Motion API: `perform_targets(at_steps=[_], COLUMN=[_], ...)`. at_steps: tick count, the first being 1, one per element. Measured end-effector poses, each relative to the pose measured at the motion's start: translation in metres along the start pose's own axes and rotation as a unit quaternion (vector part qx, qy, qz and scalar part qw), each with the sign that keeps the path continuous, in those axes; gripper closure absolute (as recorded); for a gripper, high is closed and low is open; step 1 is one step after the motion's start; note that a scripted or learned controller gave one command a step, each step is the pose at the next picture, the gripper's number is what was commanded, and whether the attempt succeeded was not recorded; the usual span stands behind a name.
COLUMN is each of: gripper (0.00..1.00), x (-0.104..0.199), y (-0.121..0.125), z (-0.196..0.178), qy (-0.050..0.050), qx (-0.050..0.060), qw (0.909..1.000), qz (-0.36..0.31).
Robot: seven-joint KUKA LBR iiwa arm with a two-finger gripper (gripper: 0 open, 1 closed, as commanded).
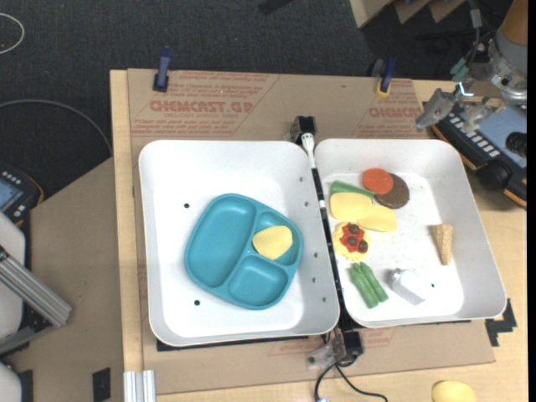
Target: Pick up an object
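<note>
White plastic forms both shallow bins on my bench (251,99), seen from the one camera above. Left bin (167,174): a teal divided plate (222,249) with a pale yellow piece (272,241) in its right compartment. Right bin (456,182): my candidates, clustered toward the left wall, namely a red disc (378,179) touching a brown disc (394,194), a yellow slab (364,213), a small pizza slice (352,239), green beans (367,282), a grey block (409,285), and a cone (443,243) lying well apart. My arm (507,65) sits at the upper right corner, above and outside the bins; whether my jaws are open or closed I cannot tell. Judgement: the isolated cone offers the cleanest approach; I should descend vertically, straddle its narrow width, and avoid the crowded cluster.
</note>
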State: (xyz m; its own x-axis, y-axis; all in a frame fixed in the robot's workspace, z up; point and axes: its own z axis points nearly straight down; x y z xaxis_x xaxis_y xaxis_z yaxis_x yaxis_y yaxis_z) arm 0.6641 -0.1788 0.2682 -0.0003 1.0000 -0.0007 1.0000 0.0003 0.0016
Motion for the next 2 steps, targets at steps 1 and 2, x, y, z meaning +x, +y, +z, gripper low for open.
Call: perform_targets(at_steps=[1, 2], gripper=[0.0, 0.0], x=[0.071, 0.056], y=[-0.029, -0.084], z=[0.153, 0.153], qy=[0.004, 0.001], qx=[0.009, 0.004], qw=[1.0, 1.0], qz=[-0.002, 0.002])
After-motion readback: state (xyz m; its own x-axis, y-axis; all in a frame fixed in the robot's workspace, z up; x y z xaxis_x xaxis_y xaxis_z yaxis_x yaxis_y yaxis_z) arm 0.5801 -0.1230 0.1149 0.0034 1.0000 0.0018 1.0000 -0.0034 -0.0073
